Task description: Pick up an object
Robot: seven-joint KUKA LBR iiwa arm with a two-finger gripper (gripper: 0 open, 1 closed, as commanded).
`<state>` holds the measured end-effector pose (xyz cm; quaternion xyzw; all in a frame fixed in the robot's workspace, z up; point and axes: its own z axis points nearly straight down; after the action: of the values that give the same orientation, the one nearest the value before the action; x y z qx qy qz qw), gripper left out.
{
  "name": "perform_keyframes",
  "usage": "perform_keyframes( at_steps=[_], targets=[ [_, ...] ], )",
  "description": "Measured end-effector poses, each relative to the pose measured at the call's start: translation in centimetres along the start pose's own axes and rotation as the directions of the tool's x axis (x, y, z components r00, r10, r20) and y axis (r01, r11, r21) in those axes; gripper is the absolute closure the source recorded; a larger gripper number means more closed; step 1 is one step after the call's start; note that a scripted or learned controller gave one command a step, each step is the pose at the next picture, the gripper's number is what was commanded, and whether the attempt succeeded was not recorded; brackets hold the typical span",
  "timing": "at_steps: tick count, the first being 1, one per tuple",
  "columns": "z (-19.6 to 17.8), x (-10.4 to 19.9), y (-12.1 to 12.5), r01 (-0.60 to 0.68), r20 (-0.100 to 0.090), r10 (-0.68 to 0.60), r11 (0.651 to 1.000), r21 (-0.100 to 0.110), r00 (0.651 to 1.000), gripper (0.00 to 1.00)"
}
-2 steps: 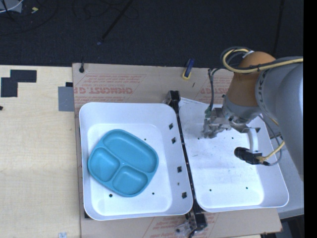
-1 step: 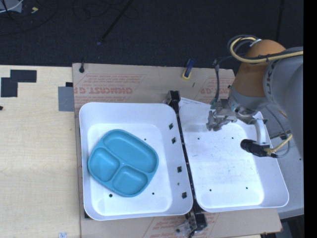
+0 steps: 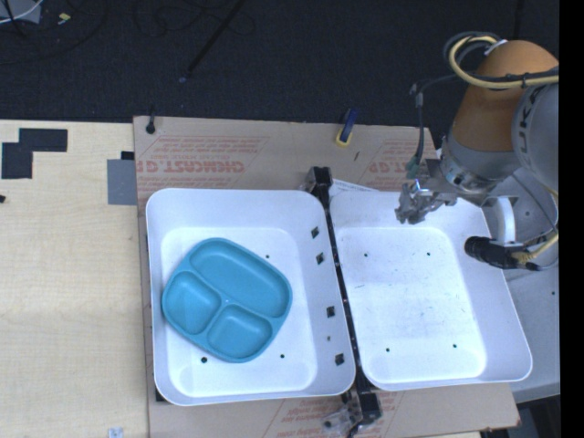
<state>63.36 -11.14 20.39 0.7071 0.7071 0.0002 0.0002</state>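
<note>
1. Bench surface carries two white bins; left bin (image 3: 164, 210) holds a blue divided plate (image 3: 227, 297), lying flat.
2. Gripper (image 3: 412, 206) hangs over the right bin (image 3: 507, 336), at its far rim, well apart from the plate; jaw state cannot be told.
3. Judgement: pick not yet begun; approach, grasp and lift all remain.

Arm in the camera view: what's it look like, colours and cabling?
Grey arm with a rounded orange band above the wrist. Yellow and pale cables loop over the band. The small gripper is metallic grey. A black part juts below.
</note>
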Motion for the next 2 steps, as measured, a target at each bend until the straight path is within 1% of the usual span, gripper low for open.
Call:
perform_keyframes(
  at_steps=[1, 2],
  targets=[
    [-2.5, -0.1, 0.0, 0.001, 0.000, -0.001, 1.000, 0.000, 1.000, 1.00],
    [-1.9, 1.7, -5.9, -0.003, -0.002, 0.003, 1.000, 0.008, 1.000, 1.00]
  ],
)
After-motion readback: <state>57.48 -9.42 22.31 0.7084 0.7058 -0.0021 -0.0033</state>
